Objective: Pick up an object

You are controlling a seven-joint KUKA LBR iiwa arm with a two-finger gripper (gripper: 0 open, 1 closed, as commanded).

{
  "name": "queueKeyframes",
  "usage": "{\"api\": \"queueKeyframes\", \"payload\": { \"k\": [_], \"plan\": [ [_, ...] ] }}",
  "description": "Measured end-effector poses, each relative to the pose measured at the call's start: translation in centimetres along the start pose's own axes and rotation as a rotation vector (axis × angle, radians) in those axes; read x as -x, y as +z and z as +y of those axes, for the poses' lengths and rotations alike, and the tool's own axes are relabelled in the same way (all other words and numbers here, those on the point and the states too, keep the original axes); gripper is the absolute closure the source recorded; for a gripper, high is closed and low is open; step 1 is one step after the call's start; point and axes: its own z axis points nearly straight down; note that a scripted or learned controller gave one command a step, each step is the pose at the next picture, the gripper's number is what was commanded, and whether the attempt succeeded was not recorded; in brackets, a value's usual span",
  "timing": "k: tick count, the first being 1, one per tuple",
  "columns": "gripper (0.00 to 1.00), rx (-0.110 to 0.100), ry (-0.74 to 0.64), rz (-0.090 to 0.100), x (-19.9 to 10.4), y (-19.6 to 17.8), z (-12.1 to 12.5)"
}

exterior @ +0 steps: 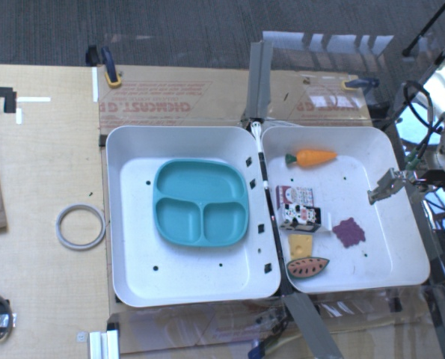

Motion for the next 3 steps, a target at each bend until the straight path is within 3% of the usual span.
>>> {"api": "queueKeyframes", "payload": {
  "k": [1, 2, 3],
  "plan": [
    [0.00, -0.001, 0.078, 0.000, 2.4, 0.8, 8.5],
    [0.00, -0.001, 0.493, -0.001, 0.8, 7.9, 15.0],
    [0.00, 0.001, 0.221, 0.000, -4.2, 18.4, 15.1]
  ]
}}
